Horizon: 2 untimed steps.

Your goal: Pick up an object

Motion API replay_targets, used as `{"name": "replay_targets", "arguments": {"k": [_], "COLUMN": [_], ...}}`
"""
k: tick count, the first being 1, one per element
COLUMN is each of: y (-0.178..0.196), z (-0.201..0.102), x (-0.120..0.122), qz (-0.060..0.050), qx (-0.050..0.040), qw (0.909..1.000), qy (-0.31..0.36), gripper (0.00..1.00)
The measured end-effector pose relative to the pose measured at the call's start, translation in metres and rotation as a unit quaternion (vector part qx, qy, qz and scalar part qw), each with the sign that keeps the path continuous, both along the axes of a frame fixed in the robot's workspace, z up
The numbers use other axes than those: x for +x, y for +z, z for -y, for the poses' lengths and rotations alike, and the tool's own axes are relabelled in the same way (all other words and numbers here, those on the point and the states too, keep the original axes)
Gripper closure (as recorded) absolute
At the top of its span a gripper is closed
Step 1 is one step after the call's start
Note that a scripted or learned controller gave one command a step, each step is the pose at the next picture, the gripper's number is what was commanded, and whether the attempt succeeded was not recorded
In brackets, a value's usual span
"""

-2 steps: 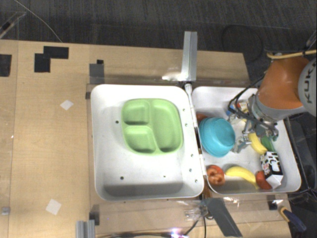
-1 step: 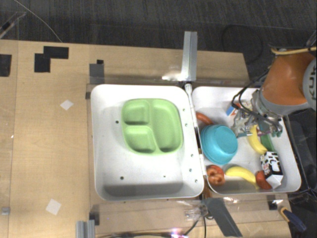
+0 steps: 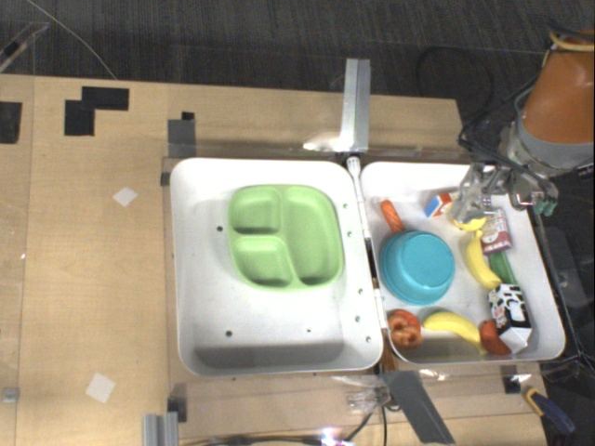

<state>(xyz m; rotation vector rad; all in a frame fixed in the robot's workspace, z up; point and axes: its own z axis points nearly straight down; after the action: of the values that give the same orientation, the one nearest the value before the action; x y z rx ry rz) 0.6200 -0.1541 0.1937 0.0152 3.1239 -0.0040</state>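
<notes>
**Pick not yet secured**

While nothing is showing between the fingers, the gripper (image 3: 479,193) is hovering low at the right bin's (image 3: 554,316) far edge, so the lift is looking undone; I cannot tell how far they are spread; along the near edge a tomato (image 3: 403,327), banana (image 3: 451,325) and cow-print carton (image 3: 509,307) are lying; mid-bin a blue bowl (image 3: 418,267) is sitting; farther, a second banana (image 3: 478,252) is lying just under the gripper; the left bin (image 3: 200,277) is holding a green divided tray (image 3: 283,235).

Two white bins (image 3: 200,277) sit on a pale tan wooden tabletop (image 3: 84,277) marked with black blocks at the upper left of the frame. The left bin holds a light green divided tray (image 3: 284,235). In the right bin are a turquoise bowl (image 3: 420,266), two yellow bananas (image 3: 452,325), an orange carrot (image 3: 391,216), a reddish apple (image 3: 403,327), and a black-and-white cow-patterned carton (image 3: 509,307). The arm (image 3: 558,110) at upper right is grey with an orange band.
</notes>
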Motion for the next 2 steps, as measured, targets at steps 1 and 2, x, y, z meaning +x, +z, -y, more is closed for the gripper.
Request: {"name": "replay_targets", "arguments": {"k": [1, 2], "y": [0.047, 0.06], "z": [-0.077, -0.076], "x": [0.011, 0.013], "qz": [-0.002, 0.003], "qx": [0.0028, 0.0021], "qw": [0.9986, 0.9987], "qy": [-0.053, -0.052], "gripper": [1.0, 1.0]}}
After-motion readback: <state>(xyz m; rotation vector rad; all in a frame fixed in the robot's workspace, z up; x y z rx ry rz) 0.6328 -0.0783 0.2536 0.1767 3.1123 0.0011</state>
